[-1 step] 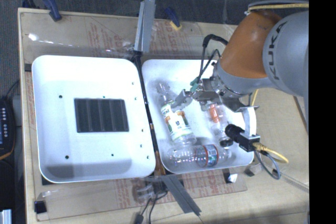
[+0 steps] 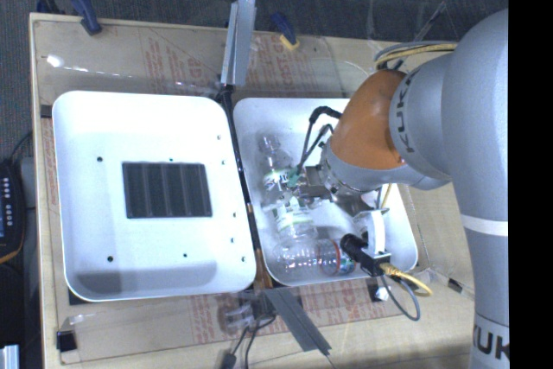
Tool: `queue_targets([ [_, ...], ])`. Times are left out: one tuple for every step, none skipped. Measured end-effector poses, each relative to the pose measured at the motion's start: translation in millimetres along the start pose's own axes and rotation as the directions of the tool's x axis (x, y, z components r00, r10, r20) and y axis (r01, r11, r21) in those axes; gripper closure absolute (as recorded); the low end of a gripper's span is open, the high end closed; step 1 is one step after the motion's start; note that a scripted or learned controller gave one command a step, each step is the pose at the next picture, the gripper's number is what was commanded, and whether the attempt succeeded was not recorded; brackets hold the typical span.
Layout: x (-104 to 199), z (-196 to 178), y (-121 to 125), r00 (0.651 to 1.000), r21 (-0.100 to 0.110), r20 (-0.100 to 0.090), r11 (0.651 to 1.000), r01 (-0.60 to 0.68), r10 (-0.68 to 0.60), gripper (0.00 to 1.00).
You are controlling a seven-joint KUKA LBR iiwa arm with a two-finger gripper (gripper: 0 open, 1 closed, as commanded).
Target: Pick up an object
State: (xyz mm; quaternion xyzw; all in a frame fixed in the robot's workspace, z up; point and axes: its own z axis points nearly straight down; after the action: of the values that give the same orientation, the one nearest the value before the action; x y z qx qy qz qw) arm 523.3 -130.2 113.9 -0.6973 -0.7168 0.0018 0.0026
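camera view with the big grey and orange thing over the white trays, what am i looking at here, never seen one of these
This is one picture from a camera fixed above a workbench, looking down at a slant. The big grey shape with the orange band is a robot arm that reaches in from the right. At its end is a two-finger gripper, lowered into the right bin.

Two shallow white bins sit side by side on the bench. The left bin has a dark ribbed rectangle lying in its middle. The right bin holds a loose heap of clear plastic bottles.

The arm's job is to pick up an object. The gripper is down among the bottles, but the arm's own body blocks the view, so I cannot tell whether anything is gripped.
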Motion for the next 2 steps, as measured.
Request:
queue_targets([
  [7.6, 22.5, 54.3, 1.0, -0.003, 0.001, 1.0, 0.024, -0.024, 0.0],
  [7.2, 11.5, 54.8, 1.0, -0.003, 0.002, 1.0, 0.027, -0.027, 1.0],
])
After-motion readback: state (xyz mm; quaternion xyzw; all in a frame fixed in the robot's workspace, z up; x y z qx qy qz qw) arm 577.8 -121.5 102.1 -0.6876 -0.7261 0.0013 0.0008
